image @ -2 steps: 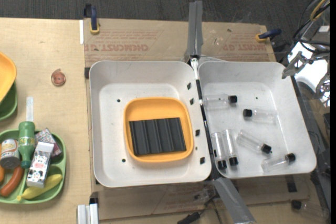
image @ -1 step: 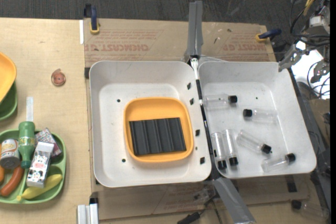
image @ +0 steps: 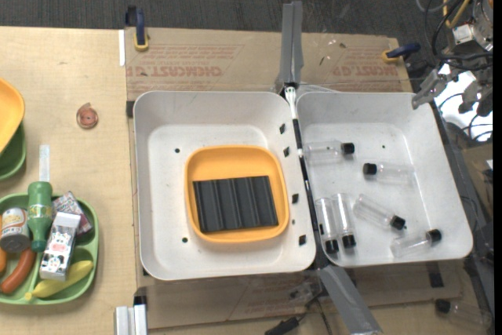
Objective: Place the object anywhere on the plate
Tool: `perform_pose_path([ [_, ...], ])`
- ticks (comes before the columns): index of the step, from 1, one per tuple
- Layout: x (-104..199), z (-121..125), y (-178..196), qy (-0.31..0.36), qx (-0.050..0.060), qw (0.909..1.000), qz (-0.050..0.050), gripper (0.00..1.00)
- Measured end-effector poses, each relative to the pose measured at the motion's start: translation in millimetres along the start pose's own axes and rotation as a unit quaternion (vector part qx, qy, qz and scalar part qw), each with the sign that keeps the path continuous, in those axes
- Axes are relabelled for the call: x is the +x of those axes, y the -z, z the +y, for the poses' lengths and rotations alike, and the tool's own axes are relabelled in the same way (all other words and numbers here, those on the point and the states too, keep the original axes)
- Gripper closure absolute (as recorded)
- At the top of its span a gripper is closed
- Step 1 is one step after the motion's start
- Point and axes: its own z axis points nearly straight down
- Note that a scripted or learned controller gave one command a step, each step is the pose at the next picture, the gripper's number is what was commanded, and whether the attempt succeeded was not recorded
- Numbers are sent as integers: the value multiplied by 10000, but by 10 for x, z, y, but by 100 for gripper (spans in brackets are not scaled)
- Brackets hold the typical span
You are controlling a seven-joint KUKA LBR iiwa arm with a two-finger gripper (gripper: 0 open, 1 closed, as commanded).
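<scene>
Camera view, read from left to right. At the left edge of the frame a green sectioned tray of toy food (image: 86,263) is seen on the wooden bench, outside both bins. In the centre of the frame, the left shallow white plastic bin (image: 157,169) is occupied by the square orange plate (image: 235,161), on which a dark ribbed rectangular block (image: 235,202) is lying flat, well inside the rim. Judged from this layout, the placement appears already done, provided the block is the intended object; that cannot be confirmed from the frame.

In the right shallow white plastic bin (image: 439,169) several clear plastic vials with black caps (image: 337,220) are scattered, some lying singly, two side by side near the lower left corner of that bin; none is touching the plate. If a vial is the intended object, the whole transfer is left to do.

At the upper right of the frame a tangle of cables and metal parts (image: 463,20) is cut off by the edge. The arm's gripper cannot be made out within it, so its opening and any contents cannot be told.
</scene>
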Motion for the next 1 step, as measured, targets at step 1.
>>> perform_pose_path([
  [1, 2, -3, 846, 1220, 1, 9925, 0, 0],
])
